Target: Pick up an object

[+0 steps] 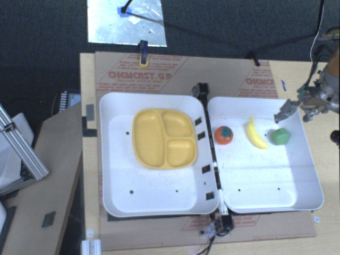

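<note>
A: Claw status?
B: Comes in from the right, over the far right part of the right bin. One finger sticks out to the left and a darker one shows at approx the right side, w/ a gap between, so it looks open. Nothing between the fingers.

A: Touching anything?
B: Can't see contact. Left fingertip is just above the green item in the pic; whether it's over it or beside it, can't tell.

A: What else is in that bin?
B: Banana just left of the green item, lying roughly near-to-far. Tomato left of that, near the bin's left wall. All three sit in a row in the far half, apart from each other.

A: Left bin?
B: Yellow tray w/ three compartments, approx centred.

A: Anything in the way?
B: Green item has open space round it, banana is the closest neighbour. Bins sit on cardboard on the surface. A yellow clip is at the cardboard's far edge
</note>
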{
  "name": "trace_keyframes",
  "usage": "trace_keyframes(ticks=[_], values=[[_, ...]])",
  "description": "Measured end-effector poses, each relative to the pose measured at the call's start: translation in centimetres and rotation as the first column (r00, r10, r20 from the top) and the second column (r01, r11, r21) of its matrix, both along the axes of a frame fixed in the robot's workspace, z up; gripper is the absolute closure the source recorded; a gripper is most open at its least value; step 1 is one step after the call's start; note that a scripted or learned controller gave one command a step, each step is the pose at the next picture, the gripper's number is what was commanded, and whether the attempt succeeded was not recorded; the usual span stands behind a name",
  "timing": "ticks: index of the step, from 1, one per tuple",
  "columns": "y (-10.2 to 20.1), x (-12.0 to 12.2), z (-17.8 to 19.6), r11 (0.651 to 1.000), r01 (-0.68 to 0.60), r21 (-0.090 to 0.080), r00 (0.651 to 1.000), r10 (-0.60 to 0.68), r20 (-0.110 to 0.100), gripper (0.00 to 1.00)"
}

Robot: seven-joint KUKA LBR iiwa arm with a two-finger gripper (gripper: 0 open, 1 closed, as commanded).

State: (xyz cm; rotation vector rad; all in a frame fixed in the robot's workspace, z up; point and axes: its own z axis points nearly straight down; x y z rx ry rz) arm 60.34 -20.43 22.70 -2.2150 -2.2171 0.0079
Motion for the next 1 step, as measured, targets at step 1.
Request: trace_keyframes(ticks=[1], values=[[0.05, 0.26, 0.64, 1.000, -0.003, -0.003, 1.000, 0.003, 0.011, 0.00]])
